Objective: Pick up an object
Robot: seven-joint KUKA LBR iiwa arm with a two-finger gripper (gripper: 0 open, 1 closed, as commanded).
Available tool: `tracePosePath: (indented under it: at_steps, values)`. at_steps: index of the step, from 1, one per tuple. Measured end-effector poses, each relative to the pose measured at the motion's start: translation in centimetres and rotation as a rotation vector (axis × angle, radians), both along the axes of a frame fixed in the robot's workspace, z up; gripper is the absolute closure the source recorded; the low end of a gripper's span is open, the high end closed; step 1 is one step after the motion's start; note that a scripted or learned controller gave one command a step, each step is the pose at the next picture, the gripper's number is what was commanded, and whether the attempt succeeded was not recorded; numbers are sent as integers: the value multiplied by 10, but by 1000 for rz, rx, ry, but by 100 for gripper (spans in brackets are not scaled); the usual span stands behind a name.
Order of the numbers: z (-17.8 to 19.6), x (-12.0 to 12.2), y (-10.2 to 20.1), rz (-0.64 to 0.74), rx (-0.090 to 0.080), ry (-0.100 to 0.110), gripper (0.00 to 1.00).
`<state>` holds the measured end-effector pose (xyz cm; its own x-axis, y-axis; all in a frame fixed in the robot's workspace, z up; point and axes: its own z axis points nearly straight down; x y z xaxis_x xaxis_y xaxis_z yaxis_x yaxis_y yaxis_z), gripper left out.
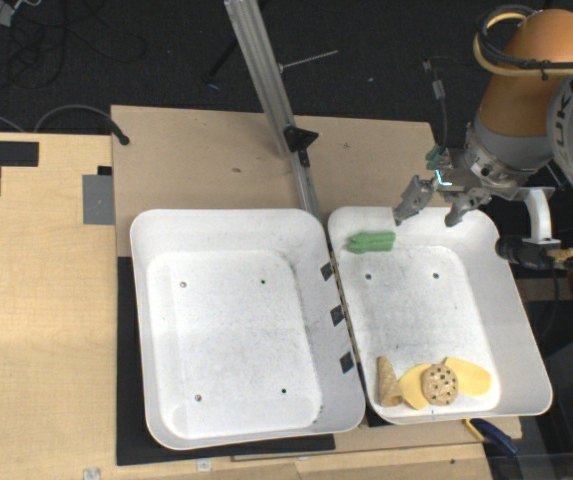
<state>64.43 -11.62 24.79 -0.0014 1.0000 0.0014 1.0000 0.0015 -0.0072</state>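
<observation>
Yellow piece [471, 378], round cookie-like piece [439, 383] and tan cone [388, 381] clustered at near edge of right bin [526, 368]. Farther back, green block [371, 242] at far-left corner. Beyond, claw [434, 206] spread, holding nothing, above far rim, arm [526, 88] slanting in from right.

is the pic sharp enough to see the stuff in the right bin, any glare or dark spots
In the camera view, the green object and the yellow and tan pieces in the right bin read clearly against even, glare-free white; the gripper is slightly soft, its fingers spread apart; the background above the bench is very dark, hiding cable detail.
</observation>
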Motion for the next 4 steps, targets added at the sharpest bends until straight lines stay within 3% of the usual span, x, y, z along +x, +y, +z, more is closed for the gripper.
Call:
tracePosePath:
  at_steps: [1,4]
  values:
    - [3,1,0,1,-1,-4,0]
    - [-134,-11,4,-3,0,0,0]
